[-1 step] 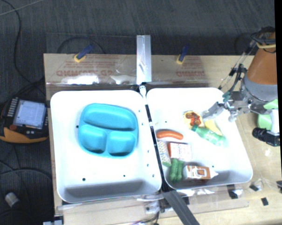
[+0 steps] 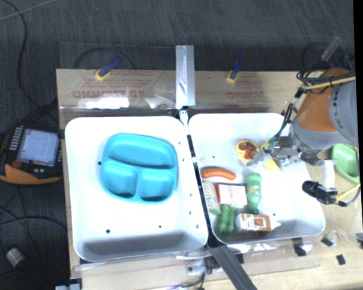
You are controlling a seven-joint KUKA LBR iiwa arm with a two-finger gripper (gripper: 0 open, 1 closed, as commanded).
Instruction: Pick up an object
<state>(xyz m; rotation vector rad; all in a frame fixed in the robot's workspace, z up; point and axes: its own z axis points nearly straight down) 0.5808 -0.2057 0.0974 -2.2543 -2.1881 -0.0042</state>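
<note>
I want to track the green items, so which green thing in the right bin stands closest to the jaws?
The green bottle, standing lengthwise just right of the white carton. The other green item lies lower left of it, nearer the bin's front edge.

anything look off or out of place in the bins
Nothing looks spilled or broken. The blue divided plate sits alone in the left bin, while the toy food, such as the hot dog and green bottle, is jumbled together in the right bin.

The arm [image 2: 333, 120] is seen at the right, grey with an orange band, bent down toward the bench. The gripper [image 2: 279, 154] is carried low at its left end. The fingers' state is not made out.
</note>
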